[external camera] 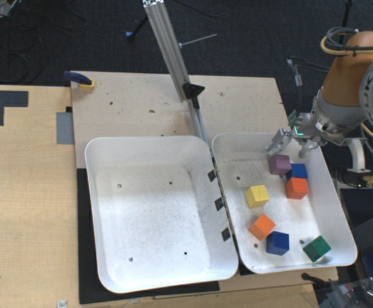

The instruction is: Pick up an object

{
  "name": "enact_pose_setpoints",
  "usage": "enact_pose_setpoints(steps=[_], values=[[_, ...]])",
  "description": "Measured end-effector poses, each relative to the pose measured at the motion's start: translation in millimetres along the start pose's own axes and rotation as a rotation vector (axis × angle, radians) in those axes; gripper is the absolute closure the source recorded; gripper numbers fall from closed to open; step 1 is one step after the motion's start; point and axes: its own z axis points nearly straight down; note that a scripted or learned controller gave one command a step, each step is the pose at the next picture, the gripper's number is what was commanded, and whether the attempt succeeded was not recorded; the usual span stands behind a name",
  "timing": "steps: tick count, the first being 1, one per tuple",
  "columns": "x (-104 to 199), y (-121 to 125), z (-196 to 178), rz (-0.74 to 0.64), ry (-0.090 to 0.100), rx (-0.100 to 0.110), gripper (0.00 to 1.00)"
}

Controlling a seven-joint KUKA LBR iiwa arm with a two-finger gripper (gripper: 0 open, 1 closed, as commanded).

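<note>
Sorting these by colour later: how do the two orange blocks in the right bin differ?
The upper orange block looks redder and touches a blue block; the lower orange block is lighter, sits turned diagonally, nearer the bin's middle. Both are similar-sized cubes, resting in the right bin.

The arm [348,82] reaches in from the right, gripper [293,145] pointing down with its fingers spread apart.

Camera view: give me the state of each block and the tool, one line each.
tool: open, above the purple block
purple block: in right bin, not gripped
blue block: touching the red-orange block
red-orange block: resting flat
yellow block: alone
orange block: beside the dark blue block
dark blue block: resting
green block: by the rim
</note>
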Motion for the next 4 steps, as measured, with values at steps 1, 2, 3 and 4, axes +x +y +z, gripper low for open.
enact_pose_setpoints(steps=[1, 2, 3, 4], values=[[0, 1, -3, -0.003, -0.002, -0.004, 0.00], [4, -5, 43, 0.000, -0.001, -0.001, 0.00], [3, -4, 76, 0.002, -0.008, -0.024, 0.00], [3, -3, 78, 0.001, -0.008, -0.026, 0.00]])
